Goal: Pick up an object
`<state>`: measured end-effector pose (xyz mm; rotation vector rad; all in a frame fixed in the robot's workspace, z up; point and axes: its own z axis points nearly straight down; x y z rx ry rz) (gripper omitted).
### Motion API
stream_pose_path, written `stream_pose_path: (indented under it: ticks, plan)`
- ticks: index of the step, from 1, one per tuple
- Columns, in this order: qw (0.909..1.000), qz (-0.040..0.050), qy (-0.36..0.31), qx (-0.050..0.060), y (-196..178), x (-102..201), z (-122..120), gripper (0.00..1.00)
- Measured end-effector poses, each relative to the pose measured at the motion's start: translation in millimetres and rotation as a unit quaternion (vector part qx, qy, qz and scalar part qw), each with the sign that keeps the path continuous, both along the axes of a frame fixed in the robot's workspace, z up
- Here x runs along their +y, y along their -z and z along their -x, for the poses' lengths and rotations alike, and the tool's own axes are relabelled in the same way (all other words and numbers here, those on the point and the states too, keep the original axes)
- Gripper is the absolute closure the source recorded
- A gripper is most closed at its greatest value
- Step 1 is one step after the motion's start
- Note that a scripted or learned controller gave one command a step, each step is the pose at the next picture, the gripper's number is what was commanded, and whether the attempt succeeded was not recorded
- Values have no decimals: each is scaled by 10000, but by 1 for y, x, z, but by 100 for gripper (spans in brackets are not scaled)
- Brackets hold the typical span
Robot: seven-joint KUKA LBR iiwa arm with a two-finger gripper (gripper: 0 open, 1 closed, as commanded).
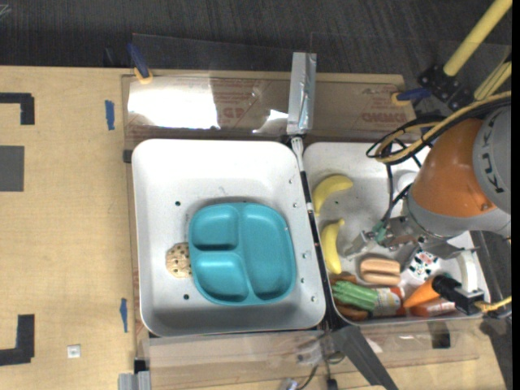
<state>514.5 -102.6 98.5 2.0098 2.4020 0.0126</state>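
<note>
The right bin (pixel 357 159) holds two yellow bananas, one at its far left (pixel 329 189) and one below it along the left wall (pixel 331 249). A hot dog in a bun (pixel 379 269) lies near the front. In front of it are a green vegetable (pixel 357 293) and an orange carrot (pixel 422 296). A white die (pixel 422 262) sits beside the hot dog. My gripper (pixel 383 236) hangs low in this bin, just above the hot dog and right of the lower banana. Nothing shows between its fingers.
The left bin (pixel 162 169) carries a teal divided plate (pixel 241 253) with a round cookie (pixel 178 259) against its left edge. The grey and orange arm covers the right bin's right half. Cables hang over that bin's far right corner.
</note>
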Motion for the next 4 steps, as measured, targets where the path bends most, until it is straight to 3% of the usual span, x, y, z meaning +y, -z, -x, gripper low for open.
stream_pose_path:
  ticks: [1, 2, 3, 4]
  plan:
    - [9986, 3, -520, 50, -3, 6, 34, 0]
    - [9987, 3, -512, 37, -13, 6, 33, 100]
    - [9980, 8, -635, 45, -59, 0, 28, 100]
    - [9997, -3, -246, 42, -126, 70, -22, 100]
